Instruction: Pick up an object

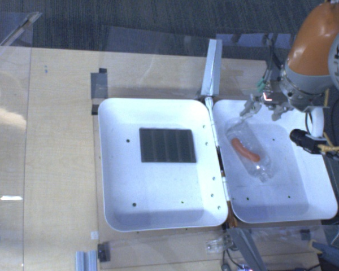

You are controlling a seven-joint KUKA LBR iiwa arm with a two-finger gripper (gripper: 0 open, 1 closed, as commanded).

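A clear plastic bottle [250,154] with an orange-red piece inside lies slantwise in the right bin [305,191], left of that bin's middle. My gripper [264,110] hovers over the bin's far edge, just beyond the bottle's upper end. It is open, its two fingers spread apart with nothing between them. The orange-banded wrist [313,38] rises behind it at the top right.
The left bin [118,196] holds a flat dark grey ridged rectangle [167,145] near its middle. A metal divider post [211,66] stands between the bins at the back. A black cable fitting [305,140] hangs over the right bin's right side.
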